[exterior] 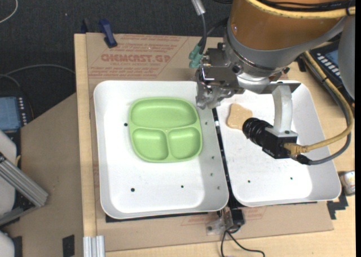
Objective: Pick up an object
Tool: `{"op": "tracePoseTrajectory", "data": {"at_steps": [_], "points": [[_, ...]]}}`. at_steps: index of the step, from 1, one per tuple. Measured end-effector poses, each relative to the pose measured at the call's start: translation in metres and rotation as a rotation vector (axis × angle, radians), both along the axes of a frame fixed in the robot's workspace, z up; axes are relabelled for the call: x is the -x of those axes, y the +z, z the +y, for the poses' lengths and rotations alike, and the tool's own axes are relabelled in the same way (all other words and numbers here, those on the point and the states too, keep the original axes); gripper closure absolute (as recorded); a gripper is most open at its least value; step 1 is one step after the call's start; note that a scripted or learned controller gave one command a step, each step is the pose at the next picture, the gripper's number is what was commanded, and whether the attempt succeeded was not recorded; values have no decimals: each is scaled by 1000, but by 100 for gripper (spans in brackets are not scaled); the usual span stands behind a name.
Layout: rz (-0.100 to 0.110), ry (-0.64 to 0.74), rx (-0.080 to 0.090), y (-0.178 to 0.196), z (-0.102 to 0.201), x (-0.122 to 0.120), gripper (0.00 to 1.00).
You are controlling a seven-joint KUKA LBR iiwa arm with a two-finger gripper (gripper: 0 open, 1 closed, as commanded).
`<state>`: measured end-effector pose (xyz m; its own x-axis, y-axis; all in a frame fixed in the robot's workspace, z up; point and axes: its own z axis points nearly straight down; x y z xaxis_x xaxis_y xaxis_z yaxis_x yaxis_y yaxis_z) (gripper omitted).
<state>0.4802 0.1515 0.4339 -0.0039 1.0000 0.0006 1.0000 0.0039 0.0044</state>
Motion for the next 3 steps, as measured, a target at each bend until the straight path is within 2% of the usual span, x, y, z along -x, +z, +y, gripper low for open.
{"op": "tracePoseTrajectory", "data": {"at_steps": [1,2,3], "points": [[2,-1,0,9,30,1,100],[9,-7,2,-12,16,1,100],[-1,-10,0,18,-41,0,100]]}}
